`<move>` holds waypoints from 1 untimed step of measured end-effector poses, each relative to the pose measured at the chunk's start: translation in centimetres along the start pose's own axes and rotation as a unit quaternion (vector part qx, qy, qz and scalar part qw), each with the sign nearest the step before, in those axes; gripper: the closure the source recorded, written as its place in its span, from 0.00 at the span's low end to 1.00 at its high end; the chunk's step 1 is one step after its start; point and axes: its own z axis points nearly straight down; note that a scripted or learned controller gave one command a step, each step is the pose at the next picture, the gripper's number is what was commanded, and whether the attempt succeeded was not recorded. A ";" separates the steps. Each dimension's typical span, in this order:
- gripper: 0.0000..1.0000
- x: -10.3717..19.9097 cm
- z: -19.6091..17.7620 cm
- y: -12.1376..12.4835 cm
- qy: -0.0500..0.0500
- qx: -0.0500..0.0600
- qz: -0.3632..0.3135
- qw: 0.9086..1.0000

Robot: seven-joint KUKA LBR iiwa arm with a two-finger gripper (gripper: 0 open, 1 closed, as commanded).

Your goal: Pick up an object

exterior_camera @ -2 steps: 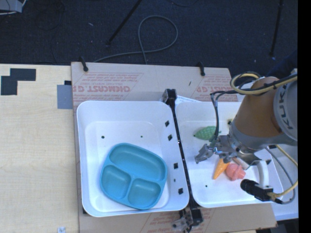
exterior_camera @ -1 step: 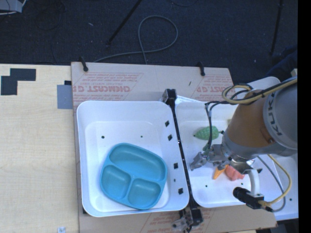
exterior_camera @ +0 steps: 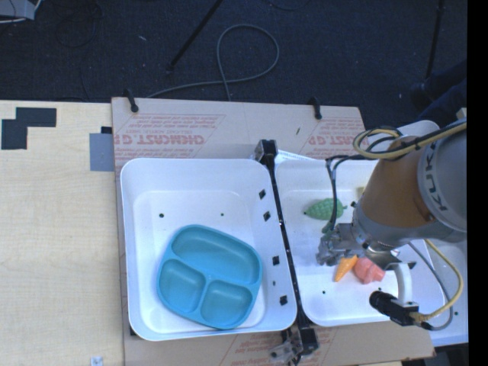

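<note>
You are looking down on a light wooden table (exterior_camera: 53, 242) that carries two shallow white bins side by side. The left bin (exterior_camera: 145, 181), toward nine o'clock, holds a blue divided plate (exterior_camera: 209, 275) lying flat. The right bin (exterior_camera: 305, 174), toward three o'clock, sits partly under the grey arm (exterior_camera: 415, 193), which reaches in from three o'clock. Its claw (exterior_camera: 333, 248) hangs low over the middle of that bin; whether it is open or closed I cannot tell, and nothing visibly sits in it. At the claw's five o'clock, just beside it, lie a small orange piece (exterior_camera: 345, 266) and a pink piece (exterior_camera: 369, 272), touching each other. A green leafy toy (exterior_camera: 323, 208) lies at its twelve o'clock. You appear to be in the approach step. Next, centre the claw over one piece, then close and lift.
</note>
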 end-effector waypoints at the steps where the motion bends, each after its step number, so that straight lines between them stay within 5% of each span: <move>1: 1.00 -0.5 -6.2 0.1 -0.001 -0.005 -0.003 1.000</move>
